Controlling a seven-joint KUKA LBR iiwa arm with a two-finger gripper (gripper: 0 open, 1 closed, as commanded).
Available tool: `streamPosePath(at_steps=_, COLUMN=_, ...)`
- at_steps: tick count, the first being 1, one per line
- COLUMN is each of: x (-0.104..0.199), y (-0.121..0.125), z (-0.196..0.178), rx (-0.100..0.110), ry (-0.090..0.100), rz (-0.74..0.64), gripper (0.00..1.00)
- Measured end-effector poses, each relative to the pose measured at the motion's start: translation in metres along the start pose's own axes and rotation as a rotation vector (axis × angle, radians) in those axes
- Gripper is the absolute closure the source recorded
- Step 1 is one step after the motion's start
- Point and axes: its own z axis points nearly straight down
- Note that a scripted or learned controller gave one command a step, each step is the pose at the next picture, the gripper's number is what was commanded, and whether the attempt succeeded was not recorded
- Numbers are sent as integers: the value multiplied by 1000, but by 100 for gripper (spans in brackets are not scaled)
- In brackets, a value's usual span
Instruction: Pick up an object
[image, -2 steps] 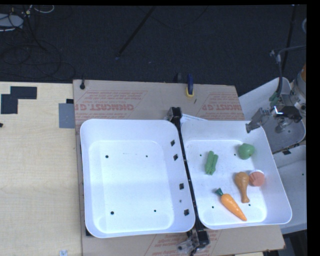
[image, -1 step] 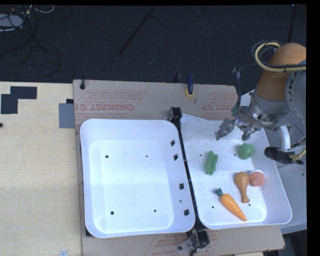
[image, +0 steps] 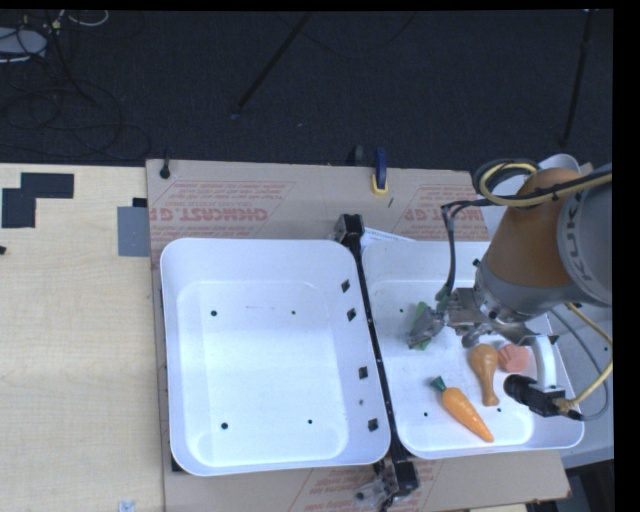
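The claw (image: 428, 325) hung low over the right bin (image: 400, 425), in that bin's middle and nearer the divider (image: 362, 330) between the two bins than the outer rim. Whether it was released or clenched could not be told: the tip read as a dark grey mass with a small green thing (image: 421, 341) at or just under it, too blurred to identify or to call held. Outward from the claw, toward the bin's right rim, lay a tan drumstick-shaped toy (image: 485, 368) with a pink piece (image: 516, 356) touching or just beside it, partly under the wrist. Nearer the bin's front edge lay a toy carrot (image: 465, 410), orange with a green top, resting diagonally and apart from the others. The carrot appeared the likeliest object to pick. By judgement it was light, rigid, hollow plastic, smooth and somewhat slippery, not fragile. Its taper meant a grip near the point would tend to squeeze it out; the thicker section just below the green top, taken across the short axis, offered the securest hold. The left bin (image: 180, 300) sat alongside on the desk (image: 70, 350).
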Motion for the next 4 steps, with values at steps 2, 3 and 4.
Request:
streamPosePath(at_steps=2, x=3, y=-12, z=15, rx=4, ry=0, rz=1, gripper=0)
streamPosePath(at_steps=3, x=-21, y=76, z=63, rx=-14, ry=-7, rz=-4, gripper=0)
streamPosePath(at_steps=4, x=22, y=60, z=61, rx=-9, ry=-3, rz=-4, gripper=0)
